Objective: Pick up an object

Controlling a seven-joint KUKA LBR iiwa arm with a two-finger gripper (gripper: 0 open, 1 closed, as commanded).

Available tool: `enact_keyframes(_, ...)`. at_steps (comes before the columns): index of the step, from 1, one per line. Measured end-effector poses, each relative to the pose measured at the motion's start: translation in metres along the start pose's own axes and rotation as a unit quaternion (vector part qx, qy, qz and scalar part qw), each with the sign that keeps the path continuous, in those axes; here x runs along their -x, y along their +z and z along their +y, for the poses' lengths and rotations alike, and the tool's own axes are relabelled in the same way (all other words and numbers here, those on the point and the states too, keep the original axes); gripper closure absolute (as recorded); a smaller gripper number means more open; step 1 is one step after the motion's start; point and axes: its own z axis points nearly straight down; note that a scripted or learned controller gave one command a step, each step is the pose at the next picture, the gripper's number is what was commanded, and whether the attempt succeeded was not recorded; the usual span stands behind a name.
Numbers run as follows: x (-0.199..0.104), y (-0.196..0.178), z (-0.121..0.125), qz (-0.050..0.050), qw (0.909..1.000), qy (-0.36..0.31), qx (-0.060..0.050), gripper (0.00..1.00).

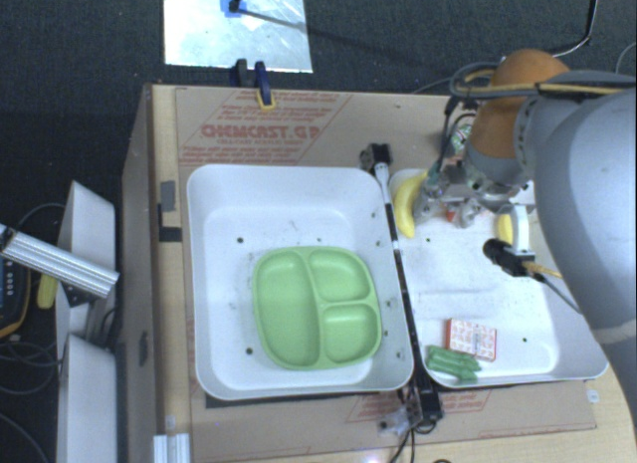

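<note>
End effector [445,207] just beside banana [405,208], in white bin [478,287]

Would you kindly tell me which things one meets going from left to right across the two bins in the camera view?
Pale green divided plastic plate → yellow banana → red-and-white patterned flat packet. The green pod-shaped toy overlaps the packet sideways, so it is left out.

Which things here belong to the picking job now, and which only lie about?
For the job:
- hand
- banana, closest to the hand, in the right bin

Lying about:
- green plate, in the left bin
- red box
- green item
</note>
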Motion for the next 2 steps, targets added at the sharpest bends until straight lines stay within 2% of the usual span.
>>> enact_keyframes(1,0.062,-0.007,0.004,0.002,1.0000,0.001,0.009,0.00)
enact_keyframes(2,0.112,-0.107,0.005,0.000,0.9998,-0.001,0.020,0.00)
